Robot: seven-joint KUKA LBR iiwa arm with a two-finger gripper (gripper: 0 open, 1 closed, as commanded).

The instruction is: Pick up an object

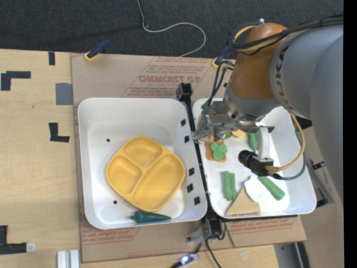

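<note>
Two white bins side by side on a cardboard sheet (162,80), touching along a shared middle wall with black clips. Left bin (97,144): one yellow divided plate (146,173) lying flat in the middle, three compartments, nothing in them; one dark green pointed piece (150,217) lying along the near edge, just beside the plate's near rim, tip toward the bin's right corner. Right bin (295,197): several small toy-food pieces. Orange slice with a green leafy shape on top (217,151) near the bin's left edge, about midway along it. Green stick (229,185) nearer the near edge, lying roughly lengthwise. Tan wedge (246,207) at the near edge, by the near-left corner. White round piece (256,192) just beside the wedge, partly under a second green stick (272,187) lying at a slant. Another green piece (253,140) toward the bin's middle, partly hidden by arm hardware. Gripper (215,132) down inside the right bin at its left edge, right above the orange slice, close to the shared wall. Grasp state: cannot tell, tips lost among metal parts and cables. Nothing seen held. Grey arm with orange band (254,66) covering the right bin's far edge. Thin grey cable (167,27) looped on the dark floor beyond the cardboard.
</note>
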